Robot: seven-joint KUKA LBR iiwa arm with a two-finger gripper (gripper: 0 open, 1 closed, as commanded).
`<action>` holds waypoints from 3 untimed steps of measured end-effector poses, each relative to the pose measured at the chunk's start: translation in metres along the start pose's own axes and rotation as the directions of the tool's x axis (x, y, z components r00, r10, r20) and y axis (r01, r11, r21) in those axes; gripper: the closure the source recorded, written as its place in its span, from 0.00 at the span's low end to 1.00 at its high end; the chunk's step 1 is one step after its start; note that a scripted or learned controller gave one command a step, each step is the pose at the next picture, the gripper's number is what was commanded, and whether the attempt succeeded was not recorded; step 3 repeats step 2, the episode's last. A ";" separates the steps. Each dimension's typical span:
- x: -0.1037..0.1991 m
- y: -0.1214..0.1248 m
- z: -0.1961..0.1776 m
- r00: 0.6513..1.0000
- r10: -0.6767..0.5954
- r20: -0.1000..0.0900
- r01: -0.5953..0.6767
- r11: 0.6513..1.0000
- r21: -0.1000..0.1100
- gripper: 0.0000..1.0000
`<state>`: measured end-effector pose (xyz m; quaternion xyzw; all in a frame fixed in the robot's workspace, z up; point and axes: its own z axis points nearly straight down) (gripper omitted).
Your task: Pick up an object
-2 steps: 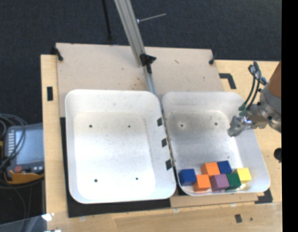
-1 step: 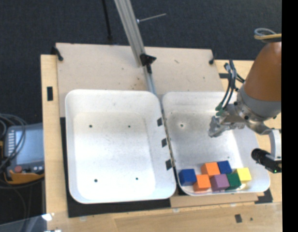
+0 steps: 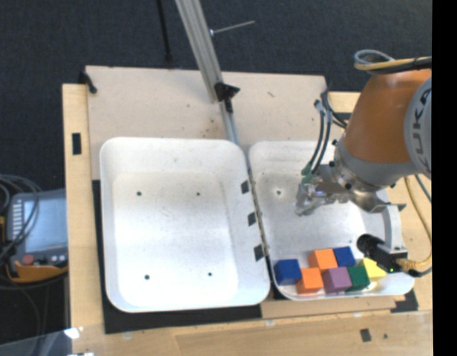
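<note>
Gripper [image 3: 311, 197], whose grasp I cannot tell, hovers over the right bin [image 3: 288, 162], so it must probably descend toward the blocks [image 3: 329, 271].

Coloured blocks [image 3: 329, 270] crowd the right bin's [image 3: 280, 165] near edge; its floor beyond them lies open.

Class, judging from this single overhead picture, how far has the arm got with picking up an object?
Done: the gripper is over the right bin. In hand: nothing visibly. Left: the blocks, among them the blue block and the purple block, sit clustered along that bin's near edge; one must be reached, gripped, lifted.
</note>
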<state>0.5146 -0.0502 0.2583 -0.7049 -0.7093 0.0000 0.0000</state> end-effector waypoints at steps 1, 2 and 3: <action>0.055 0.003 0.014 1.000 0.000 -0.001 0.000 1.000 0.003 1.00; 0.102 0.003 0.009 1.000 -0.002 -0.002 0.002 1.000 0.000 1.00; 0.102 0.003 0.009 1.000 -0.002 -0.002 0.002 1.000 0.000 1.00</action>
